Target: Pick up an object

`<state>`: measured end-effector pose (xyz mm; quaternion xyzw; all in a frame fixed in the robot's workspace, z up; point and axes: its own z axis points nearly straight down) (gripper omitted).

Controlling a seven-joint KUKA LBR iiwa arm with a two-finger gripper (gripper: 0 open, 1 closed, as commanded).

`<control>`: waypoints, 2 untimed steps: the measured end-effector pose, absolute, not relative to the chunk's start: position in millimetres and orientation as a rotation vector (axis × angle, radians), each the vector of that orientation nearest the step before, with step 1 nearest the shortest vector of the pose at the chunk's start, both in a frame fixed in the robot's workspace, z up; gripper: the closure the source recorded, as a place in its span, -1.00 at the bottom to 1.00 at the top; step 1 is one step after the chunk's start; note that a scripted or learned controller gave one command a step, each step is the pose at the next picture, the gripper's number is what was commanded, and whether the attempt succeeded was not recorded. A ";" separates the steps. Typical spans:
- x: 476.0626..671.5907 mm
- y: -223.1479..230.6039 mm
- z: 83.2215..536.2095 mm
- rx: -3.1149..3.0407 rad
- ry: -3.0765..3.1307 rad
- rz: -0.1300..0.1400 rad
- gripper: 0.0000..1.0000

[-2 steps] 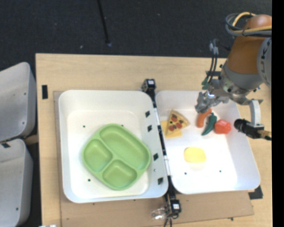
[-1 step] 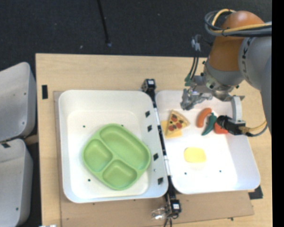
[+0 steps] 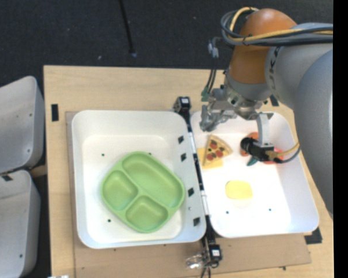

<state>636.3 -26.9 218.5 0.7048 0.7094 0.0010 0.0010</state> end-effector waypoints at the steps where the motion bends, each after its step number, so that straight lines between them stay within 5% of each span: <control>1: 648.3 34.1 222.3 2.213 2.229 0.004 1.00; 2: 655.2 87.2 221.3 2.213 2.228 0.003 1.00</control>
